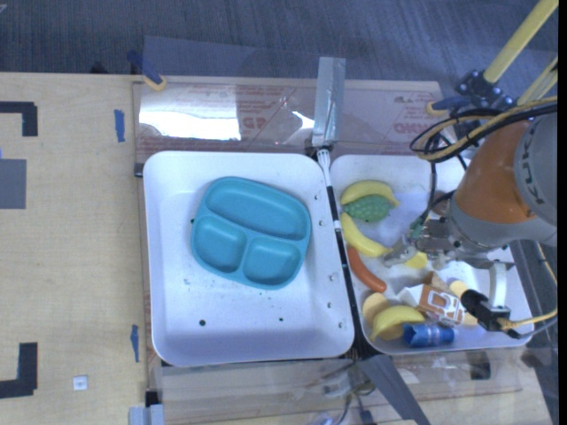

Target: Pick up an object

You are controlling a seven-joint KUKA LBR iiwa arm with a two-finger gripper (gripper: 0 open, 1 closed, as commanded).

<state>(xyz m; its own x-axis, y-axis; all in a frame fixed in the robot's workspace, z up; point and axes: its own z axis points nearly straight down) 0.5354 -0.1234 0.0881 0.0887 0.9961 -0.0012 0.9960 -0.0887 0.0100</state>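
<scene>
the end effector (415, 248) hangs low in the right bin (400, 168) beside a banana (358, 235); whether it is spread or pinching, i cannot tell. a blue divided plate (251, 231) lies in the left bin (168, 237).

Pale wooden bench (62, 264) with blue-grey carpet floor (266, 7) behind

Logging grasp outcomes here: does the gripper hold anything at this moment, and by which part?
It cannot be told. The gripper sits low in the right white bin among the toy food, near a yellow banana, with nothing visibly between its fingers.
</scene>
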